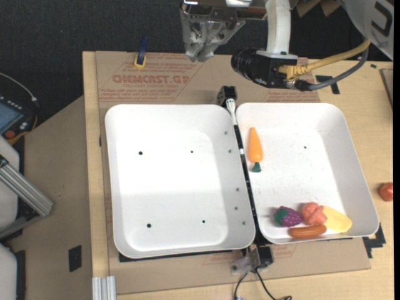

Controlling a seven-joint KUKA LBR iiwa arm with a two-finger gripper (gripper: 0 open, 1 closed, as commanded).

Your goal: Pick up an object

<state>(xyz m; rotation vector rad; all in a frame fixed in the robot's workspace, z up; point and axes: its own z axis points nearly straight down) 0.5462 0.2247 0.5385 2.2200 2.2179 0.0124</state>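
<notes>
Orange carrot — purple grapes — white bins.

A: What's the gripper made of, by the look of it?

B: Bare metal, dull grey with a slight sheen. Below it, both bins look like smooth white plastic, matt, faintly speckled.

A: And the toys in the bin further to its right?

B: Glossy plastic: the carrot, the purple grapes, the sausage.

A: Under the bins?

B: A matt brown cardboard sheet, printed in red.
</notes>
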